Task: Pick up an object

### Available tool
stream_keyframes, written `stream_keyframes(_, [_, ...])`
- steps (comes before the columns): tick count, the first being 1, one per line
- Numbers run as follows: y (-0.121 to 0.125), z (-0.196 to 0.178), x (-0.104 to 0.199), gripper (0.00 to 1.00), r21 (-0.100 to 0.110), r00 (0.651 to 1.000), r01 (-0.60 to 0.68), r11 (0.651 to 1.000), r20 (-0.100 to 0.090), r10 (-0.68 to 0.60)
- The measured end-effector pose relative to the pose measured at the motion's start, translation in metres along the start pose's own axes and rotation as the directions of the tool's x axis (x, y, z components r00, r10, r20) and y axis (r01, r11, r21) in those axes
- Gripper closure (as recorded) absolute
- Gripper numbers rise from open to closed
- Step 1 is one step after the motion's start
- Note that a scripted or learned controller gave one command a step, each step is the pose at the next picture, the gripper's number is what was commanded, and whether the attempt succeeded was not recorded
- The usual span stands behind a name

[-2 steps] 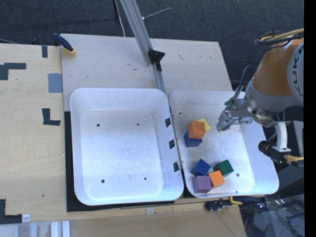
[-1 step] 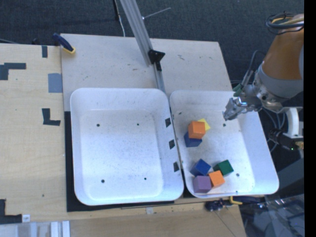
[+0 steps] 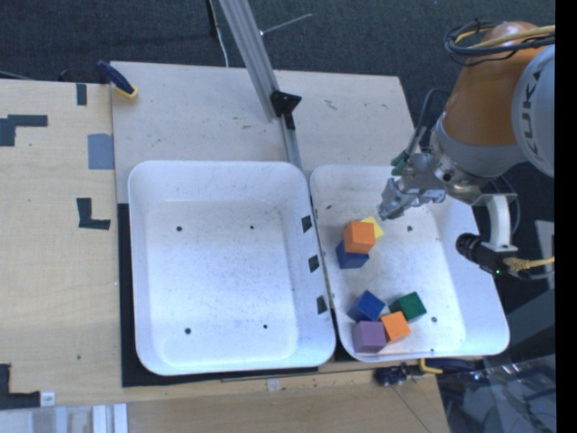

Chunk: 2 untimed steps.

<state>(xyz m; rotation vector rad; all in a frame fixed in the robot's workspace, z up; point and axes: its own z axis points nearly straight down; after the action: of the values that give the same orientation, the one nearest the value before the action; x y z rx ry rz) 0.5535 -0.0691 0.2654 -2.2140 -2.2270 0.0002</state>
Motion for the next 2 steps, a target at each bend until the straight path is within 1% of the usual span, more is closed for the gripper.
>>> stream_keyframes(1, [-0.014,0.007,0.045,1.00,0.002,1.000,0.000,1.000,0.000,0.000])
stream_keyframes(2, [-0.022,0.028,0.099,1.00,0.003,1.000,0.000,1.000,0.000,0.000])
